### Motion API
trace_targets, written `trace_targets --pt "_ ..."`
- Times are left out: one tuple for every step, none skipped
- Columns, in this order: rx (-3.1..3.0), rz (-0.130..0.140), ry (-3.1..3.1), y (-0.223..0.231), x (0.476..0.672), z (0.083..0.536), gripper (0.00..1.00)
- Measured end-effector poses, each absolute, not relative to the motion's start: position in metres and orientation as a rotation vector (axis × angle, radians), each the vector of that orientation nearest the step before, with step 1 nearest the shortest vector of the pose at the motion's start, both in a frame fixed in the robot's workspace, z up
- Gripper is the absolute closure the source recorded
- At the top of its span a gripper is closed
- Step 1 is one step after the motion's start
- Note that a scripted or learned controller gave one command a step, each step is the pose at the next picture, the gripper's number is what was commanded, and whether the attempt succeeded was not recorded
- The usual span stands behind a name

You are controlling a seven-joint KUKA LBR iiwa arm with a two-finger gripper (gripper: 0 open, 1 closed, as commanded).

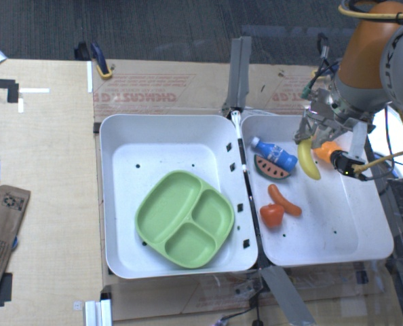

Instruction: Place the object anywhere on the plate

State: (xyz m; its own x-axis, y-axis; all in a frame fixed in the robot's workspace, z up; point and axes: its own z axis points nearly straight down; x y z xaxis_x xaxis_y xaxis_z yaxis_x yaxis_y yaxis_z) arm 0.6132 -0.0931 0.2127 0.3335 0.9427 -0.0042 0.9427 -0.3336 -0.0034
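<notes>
The arm's gripper [312,133] sits low over the far part of the right bin [337,240], right at the upper end of a banana [309,160]. This looks like the picking step: the plate [184,217], a green divided one, lies bare in the left bin [120,182], well apart from the toys. The jaws appear to be at the banana's top, but the wrist hides them, so whether they are apart or clamped on it I cannot tell. Near the banana lie a blue bottle [275,152], a watermelon slice [272,168], an orange piece [327,149], a sausage [284,200] and a red pepper [272,214]. Next, the move calls for a sure hold on the banana, a lift clear of the bin walls, and a carry leftward over the divider to the plate.
</notes>
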Motion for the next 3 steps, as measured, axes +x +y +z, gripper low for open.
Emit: trace_targets --pt "-2.462 0.007 -1.948 -0.028 0.593 0.198 1.0" --pt "-2.498 0.008 -1.902 0.071 0.582 0.19 1.0" --pt "-2.492 0.01 -1.91 0.151 0.558 0.159 1.0"
